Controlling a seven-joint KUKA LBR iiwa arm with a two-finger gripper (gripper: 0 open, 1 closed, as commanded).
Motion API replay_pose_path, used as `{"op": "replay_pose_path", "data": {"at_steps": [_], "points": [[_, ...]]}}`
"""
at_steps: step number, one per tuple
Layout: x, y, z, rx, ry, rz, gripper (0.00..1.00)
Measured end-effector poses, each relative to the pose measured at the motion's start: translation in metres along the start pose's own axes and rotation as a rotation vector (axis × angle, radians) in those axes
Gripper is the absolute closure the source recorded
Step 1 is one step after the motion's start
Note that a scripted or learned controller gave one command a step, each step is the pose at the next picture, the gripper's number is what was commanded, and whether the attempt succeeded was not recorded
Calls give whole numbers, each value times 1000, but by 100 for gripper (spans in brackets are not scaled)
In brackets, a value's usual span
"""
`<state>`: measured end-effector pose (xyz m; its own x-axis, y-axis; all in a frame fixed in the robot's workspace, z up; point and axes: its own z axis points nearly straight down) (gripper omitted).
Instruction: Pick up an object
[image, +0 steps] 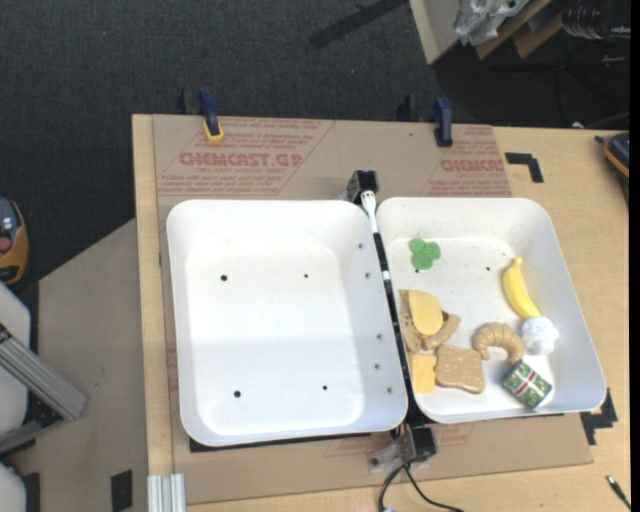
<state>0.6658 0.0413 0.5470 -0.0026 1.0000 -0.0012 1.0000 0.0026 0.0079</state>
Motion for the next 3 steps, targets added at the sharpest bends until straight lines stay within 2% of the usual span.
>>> {"op": "replay_pose_path", "data": {"at_steps": [1,2,3], "points": [[-130,-1,15,10,-3,15,100],[-131,-3,186,26,3,5,100],[-102,-3,96,-3,0,-1,100]]}}
